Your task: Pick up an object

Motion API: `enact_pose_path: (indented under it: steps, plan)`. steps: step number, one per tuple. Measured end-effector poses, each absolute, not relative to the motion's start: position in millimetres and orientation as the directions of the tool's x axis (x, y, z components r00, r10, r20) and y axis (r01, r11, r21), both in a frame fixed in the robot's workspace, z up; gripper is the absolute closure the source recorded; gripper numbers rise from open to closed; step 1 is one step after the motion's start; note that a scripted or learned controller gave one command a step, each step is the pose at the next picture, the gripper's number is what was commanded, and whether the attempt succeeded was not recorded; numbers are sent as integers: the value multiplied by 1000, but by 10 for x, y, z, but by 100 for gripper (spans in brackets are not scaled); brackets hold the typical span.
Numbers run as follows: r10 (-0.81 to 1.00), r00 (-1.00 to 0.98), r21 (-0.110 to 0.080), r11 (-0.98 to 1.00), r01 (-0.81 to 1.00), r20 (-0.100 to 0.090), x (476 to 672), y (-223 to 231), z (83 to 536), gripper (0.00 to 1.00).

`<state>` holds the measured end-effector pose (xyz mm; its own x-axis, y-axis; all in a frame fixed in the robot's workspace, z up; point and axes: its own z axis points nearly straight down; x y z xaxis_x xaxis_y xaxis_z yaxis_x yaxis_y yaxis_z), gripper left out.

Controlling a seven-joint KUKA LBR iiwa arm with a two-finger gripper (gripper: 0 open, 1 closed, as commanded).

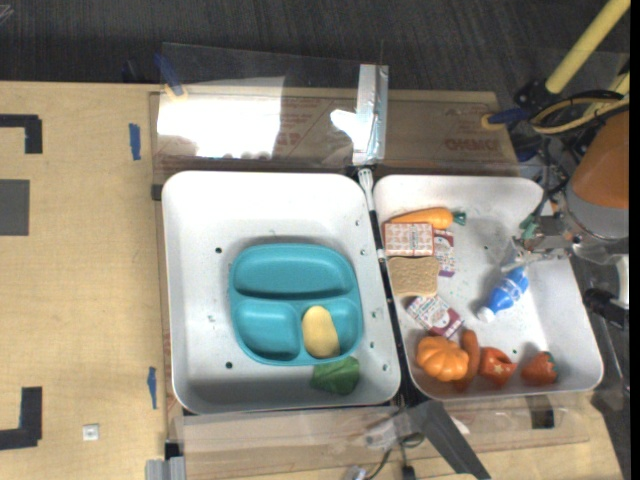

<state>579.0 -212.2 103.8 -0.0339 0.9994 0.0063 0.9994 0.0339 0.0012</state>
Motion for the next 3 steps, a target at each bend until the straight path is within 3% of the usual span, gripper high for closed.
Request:
enact_pose_path:
  steps: [1, 2, 3]
  plan:
    - [976, 218, 3, -218, 976, 0, 6284, -1665, 1958, 100]
    - [975, 221, -2, -221, 975, -1, 6269, -1675, 1931, 0]
    - [987, 164, 3, -164, 987, 0, 5812, -1718, 949, 0]
